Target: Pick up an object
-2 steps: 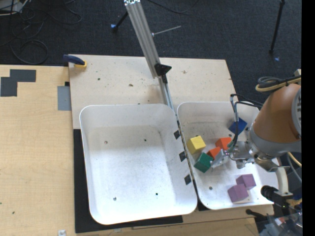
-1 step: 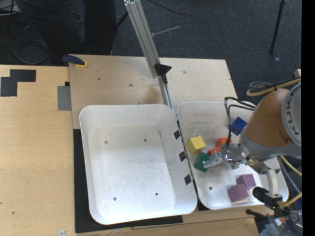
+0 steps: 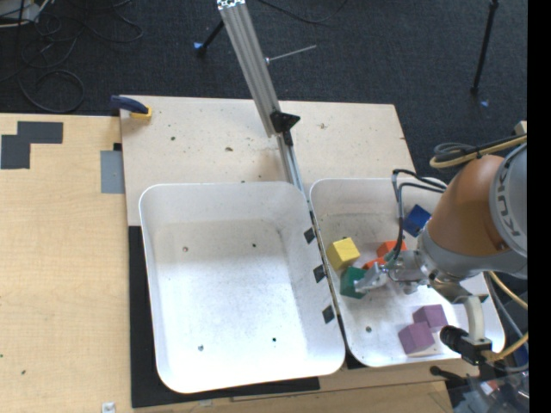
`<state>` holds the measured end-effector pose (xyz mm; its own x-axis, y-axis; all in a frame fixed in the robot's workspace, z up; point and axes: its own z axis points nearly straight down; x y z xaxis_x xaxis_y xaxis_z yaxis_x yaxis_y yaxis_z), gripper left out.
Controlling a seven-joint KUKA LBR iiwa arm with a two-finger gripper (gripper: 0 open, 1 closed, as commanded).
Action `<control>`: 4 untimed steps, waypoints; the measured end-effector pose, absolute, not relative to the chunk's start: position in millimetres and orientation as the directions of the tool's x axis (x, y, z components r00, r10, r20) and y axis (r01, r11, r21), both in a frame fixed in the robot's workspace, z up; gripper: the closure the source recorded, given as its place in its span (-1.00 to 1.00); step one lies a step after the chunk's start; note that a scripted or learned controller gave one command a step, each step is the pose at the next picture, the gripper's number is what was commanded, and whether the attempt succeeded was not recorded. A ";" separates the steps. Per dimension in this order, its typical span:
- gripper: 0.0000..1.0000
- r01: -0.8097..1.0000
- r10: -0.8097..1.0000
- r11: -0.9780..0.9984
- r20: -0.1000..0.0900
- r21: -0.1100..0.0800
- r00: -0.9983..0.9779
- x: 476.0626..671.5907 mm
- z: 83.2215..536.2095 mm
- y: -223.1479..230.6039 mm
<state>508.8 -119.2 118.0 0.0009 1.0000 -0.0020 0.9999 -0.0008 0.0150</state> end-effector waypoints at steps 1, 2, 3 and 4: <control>1.00 1.000 1.000 -0.012 0.001 0.014 0.012 508.8 126.4 -120.1; 1.00 1.000 1.000 0.000 -0.001 0.003 0.000 511.6 185.1 -129.6; 1.00 1.000 1.000 0.000 -0.001 0.004 0.000 507.6 242.6 -138.9; 1.00 1.000 1.000 0.001 0.000 0.000 -0.001 508.0 261.4 -140.0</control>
